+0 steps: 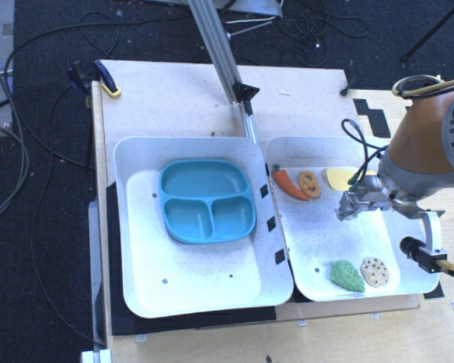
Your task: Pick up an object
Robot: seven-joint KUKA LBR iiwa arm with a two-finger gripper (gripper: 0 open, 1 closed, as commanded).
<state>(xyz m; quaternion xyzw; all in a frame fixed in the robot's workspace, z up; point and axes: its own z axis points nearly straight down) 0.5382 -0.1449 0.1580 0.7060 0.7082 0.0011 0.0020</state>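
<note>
We see the grey arm with its orange band reaching in from the right, its two-finger gripper (349, 207) low over the right white bin (318, 278). We cannot tell how it is set. Just beside it, toward the bin's far edge, lies a flat yellow piece (338, 178); further left sit an orange carrot (290, 184) and a small brown pretzel (309, 183). Near the front edge lie a green leafy lump (347, 276) and a speckled round cookie (374, 271). The left white bin (136, 278) carries a blue divided plastic tray (208, 200).
</note>
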